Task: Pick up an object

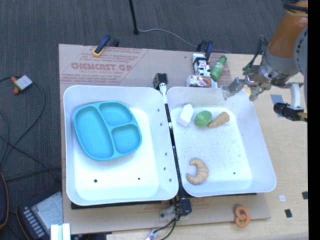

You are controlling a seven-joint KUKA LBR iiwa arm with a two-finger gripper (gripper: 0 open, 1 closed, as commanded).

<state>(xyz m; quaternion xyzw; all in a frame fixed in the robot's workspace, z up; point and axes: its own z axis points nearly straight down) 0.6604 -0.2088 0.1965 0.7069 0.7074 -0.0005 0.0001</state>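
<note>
In the right bin [260,149], nearest lies one croissant [198,171]; farther back sit one white block [185,114], one green lump [203,118] and one cone [219,119]. The claw [242,88] hovers past the far rim, fingers spread apart, holding nothing. Approach step: it must descend over one item

Two bins [115,196], one tray [107,130], four foods [197,171]

The arm [292,29] is cut off by the top and right edges. Its jaws [241,87] are blurred, so their spread is unclear. At the bottom left, a dark device [37,214] runs off the frame. The box [200,74] behind the right bin [260,134] has unreadable print.
</note>
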